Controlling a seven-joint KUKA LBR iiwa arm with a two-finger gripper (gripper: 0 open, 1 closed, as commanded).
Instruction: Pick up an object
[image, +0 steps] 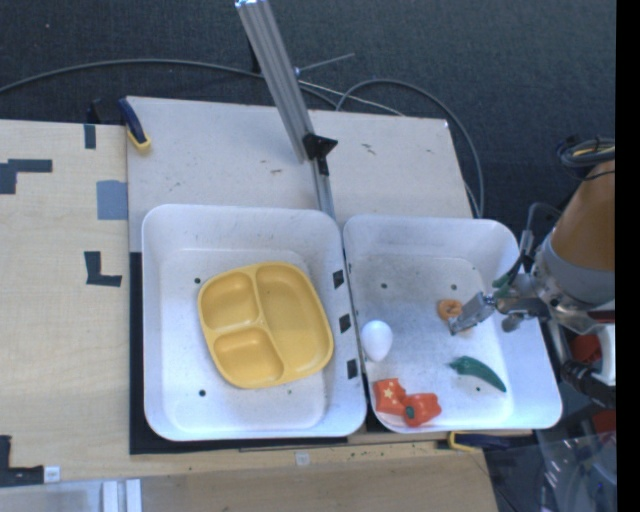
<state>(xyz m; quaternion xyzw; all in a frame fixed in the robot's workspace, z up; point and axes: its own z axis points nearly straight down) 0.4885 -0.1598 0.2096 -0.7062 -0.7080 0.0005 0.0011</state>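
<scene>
Two shallow white bins sit side by side on the tabletop (250, 150), and the right bin (420, 232) serves as the landmark here. Beside it, the left bin (160, 300) carries a yellow divided plate (265, 323) with three compartments, lying flat near that bin's middle.

Inside the right bin, four items are noted. A white egg-shaped object (377, 339) lies close to the bin's left wall. A red and orange toy piece (405, 401) rests at the bin's near left corner, just below the egg shape. A green pepper-like item (478, 371) lies toward the bin's right side, well apart from the red piece. A small orange object (448, 309) sits in the bin's right half, above the green item.

The arm (585, 240) reaches over the right wall of the bin. Its end effector (470, 313) is low over the bin floor, just beside the small orange object, possibly touching it. Whether the fingers are spread or closed cannot be told from this view, nor whether the orange object is gripped.
</scene>
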